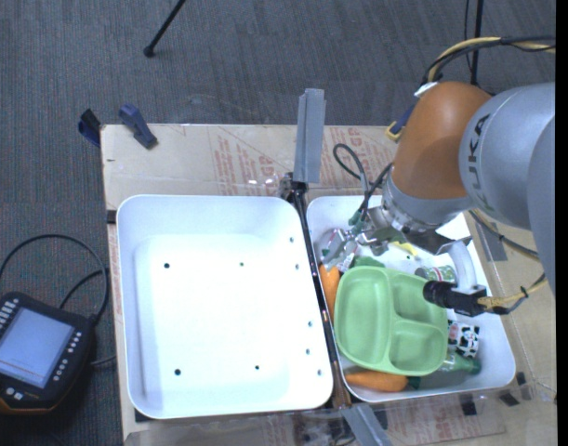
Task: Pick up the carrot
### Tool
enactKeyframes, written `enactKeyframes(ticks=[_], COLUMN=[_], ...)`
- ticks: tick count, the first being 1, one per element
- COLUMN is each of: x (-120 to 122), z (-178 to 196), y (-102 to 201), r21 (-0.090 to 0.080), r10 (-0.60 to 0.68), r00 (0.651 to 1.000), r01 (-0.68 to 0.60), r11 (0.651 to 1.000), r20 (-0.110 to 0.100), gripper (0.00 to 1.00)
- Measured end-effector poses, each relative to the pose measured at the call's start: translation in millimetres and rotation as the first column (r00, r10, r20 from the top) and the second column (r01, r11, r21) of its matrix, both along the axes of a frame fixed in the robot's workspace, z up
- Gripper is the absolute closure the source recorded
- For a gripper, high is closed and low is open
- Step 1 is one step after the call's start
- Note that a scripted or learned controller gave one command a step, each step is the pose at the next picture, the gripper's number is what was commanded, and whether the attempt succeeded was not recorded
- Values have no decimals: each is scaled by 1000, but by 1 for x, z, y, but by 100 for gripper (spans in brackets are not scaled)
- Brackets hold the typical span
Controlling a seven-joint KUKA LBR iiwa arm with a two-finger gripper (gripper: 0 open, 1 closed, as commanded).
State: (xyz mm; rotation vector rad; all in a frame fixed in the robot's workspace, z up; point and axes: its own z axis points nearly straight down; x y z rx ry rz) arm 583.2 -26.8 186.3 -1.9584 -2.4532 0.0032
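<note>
— Where's the carrot (329,284)?

— In the right bin (503,365), against its left wall. It's orange, and mostly tucked under the green divided tray (388,319), so only a short stretch shows.

— Isn't there more orange at the near edge?

— Yes, an orange piece (376,380) pokes out below the tray; whether it's the same carrot, I can't tell.

— And the gripper (344,242)?

— Just beyond the carrot, nothing visibly between its fingers. Open or clenched, I can't tell.
</note>
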Motion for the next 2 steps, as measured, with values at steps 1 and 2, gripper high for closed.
enactKeyframes(ticks=[1, 2], x=[-45, -6], z=[0, 0], y=[47, 42], r21=[1, 1], r10=[140, 353], r00=[990, 935], r01=[-140, -353], r11=[990, 935], r20=[-2, 1], gripper=[0, 0])
